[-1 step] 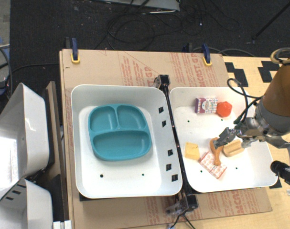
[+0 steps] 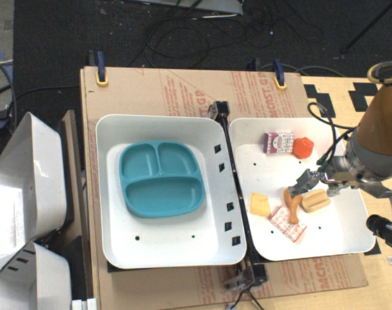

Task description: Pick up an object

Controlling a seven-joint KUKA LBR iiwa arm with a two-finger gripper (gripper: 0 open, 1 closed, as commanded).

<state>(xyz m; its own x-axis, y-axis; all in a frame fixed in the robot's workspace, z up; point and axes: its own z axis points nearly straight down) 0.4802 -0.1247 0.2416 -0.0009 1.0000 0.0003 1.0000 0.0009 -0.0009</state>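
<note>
My gripper hangs low over the right bin, coming in from the right. Just beneath and beside it lie a tan bread roll and an orange carrot-like stick; I see nothing lifted. A yellow cheese block lies to the left of them, and a red-and-white packet in front. At the back of this bin stand a purple-and-white carton and a red tomato.
The left bin holds a teal divided plate. A black divider runs between the bins. White tubs stand off the bench at the far left. The arm's grey body crosses the right bin's right edge.
</note>
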